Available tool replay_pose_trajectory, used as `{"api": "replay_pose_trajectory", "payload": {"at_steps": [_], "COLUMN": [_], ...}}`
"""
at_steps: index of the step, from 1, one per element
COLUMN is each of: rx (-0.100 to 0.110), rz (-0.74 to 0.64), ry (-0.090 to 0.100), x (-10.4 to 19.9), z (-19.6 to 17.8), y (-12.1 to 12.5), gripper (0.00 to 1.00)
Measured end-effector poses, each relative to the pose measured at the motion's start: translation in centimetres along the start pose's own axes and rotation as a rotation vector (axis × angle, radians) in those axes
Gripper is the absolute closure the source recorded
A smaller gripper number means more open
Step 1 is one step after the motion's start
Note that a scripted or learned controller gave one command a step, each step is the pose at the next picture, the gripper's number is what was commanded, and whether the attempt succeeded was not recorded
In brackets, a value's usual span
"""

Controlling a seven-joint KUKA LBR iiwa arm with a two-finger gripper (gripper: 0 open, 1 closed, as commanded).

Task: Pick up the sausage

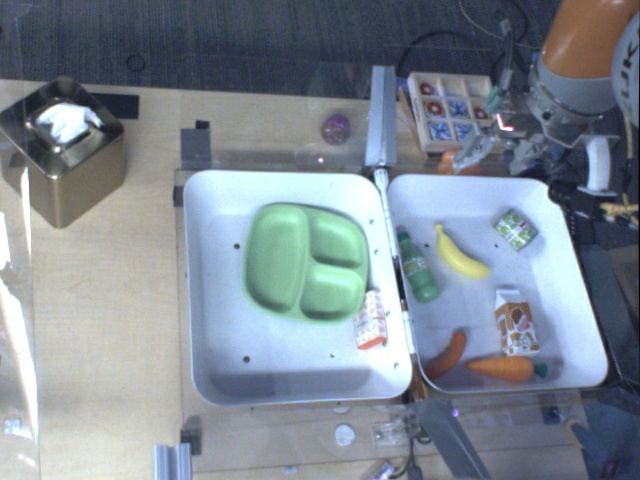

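The arm [590, 38] sits up at the top right, its gripper [490, 148] hanging over the back rim of the right bin [580, 298] with nothing between its fingers; whether they're wide or narrow, I cannot tell. Down in that right bin, the sausage [446, 354] lies tilted near the front left corner, just beside the carrot [503, 369]. A small carton [516, 326] sits above the carrot, with a banana [459, 253] and a green bottle [416, 267] further back. A green packet [515, 229] sits near the bin's far side. Over in the left bin [215, 298], a green divided plate [305, 260] rests beside a small box [372, 320].
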State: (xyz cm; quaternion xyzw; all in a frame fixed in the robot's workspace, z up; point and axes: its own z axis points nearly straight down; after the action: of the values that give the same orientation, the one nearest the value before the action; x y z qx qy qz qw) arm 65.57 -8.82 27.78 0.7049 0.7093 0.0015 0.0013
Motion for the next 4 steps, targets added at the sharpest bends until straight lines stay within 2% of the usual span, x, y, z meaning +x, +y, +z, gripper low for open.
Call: {"api": "replay_pose_trajectory", "payload": {"at_steps": [1, 2, 3, 4], "rx": [-0.001, -0.001, -0.012, -0.027], "rz": [-0.484, -0.513, -0.685, -0.684], "ry": [0.0, 0.0, -0.007, -0.014], "x": [0.7, -1.8, -1.2, -1.2], "z": [12.7, 15.3, 18.6, 17.3], "y": [-6.2, -14.5, -16.4, -15.9], "gripper": [0.0, 0.0, 0.0, 1.0]}}
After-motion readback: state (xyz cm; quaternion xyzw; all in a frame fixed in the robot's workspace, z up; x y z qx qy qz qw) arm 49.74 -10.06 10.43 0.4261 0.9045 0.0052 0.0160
